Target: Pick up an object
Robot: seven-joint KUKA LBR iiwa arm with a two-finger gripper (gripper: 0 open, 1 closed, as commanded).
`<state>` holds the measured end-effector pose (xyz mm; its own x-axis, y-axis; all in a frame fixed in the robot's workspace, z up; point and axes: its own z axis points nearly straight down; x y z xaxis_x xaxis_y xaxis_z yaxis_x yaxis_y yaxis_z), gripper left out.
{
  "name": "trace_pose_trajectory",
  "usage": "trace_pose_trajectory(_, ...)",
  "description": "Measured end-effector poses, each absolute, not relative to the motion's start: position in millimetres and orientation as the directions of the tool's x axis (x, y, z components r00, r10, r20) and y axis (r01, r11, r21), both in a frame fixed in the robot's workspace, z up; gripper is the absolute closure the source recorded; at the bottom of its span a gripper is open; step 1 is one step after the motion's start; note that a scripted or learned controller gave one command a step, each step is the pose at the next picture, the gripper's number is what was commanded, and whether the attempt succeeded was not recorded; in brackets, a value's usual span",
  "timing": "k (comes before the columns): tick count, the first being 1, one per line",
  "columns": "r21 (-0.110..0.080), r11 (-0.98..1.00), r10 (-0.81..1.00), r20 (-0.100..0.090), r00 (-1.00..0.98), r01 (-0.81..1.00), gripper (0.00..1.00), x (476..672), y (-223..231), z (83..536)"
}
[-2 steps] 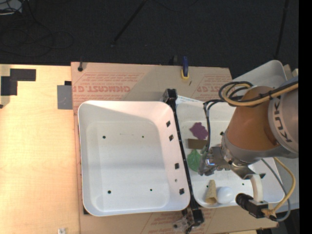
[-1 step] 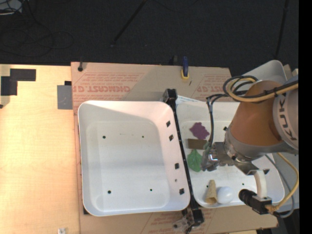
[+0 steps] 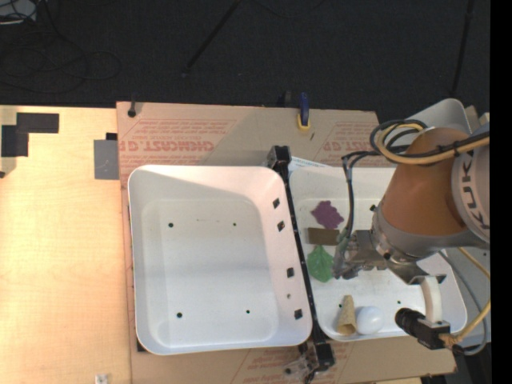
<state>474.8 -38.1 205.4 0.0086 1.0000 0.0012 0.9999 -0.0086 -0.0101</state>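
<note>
The green object [image 3: 321, 263] lies in the right bin [image 3: 376, 330], close to that bin's left wall, just left of the claw [image 3: 346, 264]. The claw is low inside the bin, and its dark tip is just beside or touching the green object's right edge; contact cannot be confirmed. Whether the claw is released or clenched cannot be told.

A brown flat piece [image 3: 322, 236] lies just beyond the green object, and a purple object [image 3: 326, 213] lies farther still, toward the far side of the bin. At the near edge of the bin, a tan cone-shaped item [image 3: 346, 315] lies beside a white ball [image 3: 369, 320], the two touching or nearly so.

The arm [image 3: 424, 194] reaches in from the right, its orange band above the wrist, with yellow and black cables looped over it.

The left bin [image 3: 152, 214] adjoins the right bin. Both bins rest on cardboard sheeting [image 3: 200, 138] on the wooden counter [image 3: 56, 262]
</note>
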Motion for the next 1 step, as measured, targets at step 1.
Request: trace_pose_trajectory(1, -0.012, -0.012, 1.0, 0.001, 0.012, 1.0, 1.0, 474.9, -38.9, 214.7)
